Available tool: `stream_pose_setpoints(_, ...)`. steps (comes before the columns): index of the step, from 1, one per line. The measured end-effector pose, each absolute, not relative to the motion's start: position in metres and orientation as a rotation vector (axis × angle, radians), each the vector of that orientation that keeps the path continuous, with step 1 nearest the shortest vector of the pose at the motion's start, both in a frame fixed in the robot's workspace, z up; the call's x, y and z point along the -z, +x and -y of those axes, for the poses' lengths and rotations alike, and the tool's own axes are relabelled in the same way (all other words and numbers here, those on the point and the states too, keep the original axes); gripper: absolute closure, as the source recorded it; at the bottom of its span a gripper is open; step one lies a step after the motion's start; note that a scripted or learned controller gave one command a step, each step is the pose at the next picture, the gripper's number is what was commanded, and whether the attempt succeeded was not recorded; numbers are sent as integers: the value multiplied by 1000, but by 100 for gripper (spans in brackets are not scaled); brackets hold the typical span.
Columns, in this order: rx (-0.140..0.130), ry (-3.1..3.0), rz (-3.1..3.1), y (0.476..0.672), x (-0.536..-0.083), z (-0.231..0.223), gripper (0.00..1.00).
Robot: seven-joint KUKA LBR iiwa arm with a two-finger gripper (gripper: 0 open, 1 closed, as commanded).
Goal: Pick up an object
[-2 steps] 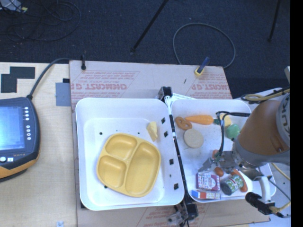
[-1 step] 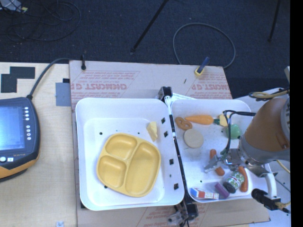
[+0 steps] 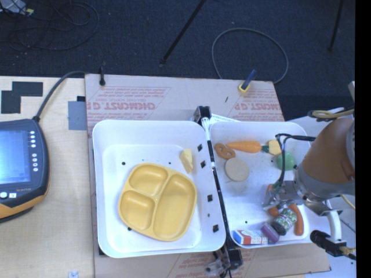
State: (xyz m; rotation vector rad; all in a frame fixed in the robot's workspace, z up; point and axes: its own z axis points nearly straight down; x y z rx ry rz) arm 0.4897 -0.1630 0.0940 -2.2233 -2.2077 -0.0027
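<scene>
i take the right bin [image 3: 255, 133] as my landmark and read everything from it. my gripper [image 3: 279, 197] hangs low over that bin's near right part, with the grey arm [image 3: 327, 155] and its orange band covering much of the bin's right side. i cannot tell how the gripper is set from up here; the metal parts blur into the clutter under them. the likeliest thing to take, by my judgement, is the small dark can [image 3: 284, 219], lying just below the gripper toward the bin's near wall, touching or nearly touching a red sausage [image 3: 298, 220] on its right. the can's long axis looks tilted, running from upper right to lower left. a carton [image 3: 250, 237] lies along the near wall, and a carrot [image 3: 243, 146] rests well apart near the far wall.
</scene>
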Motion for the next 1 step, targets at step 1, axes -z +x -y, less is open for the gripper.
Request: stream_pose_setpoints(1,3,-2208,2230,522,-189,72,100)
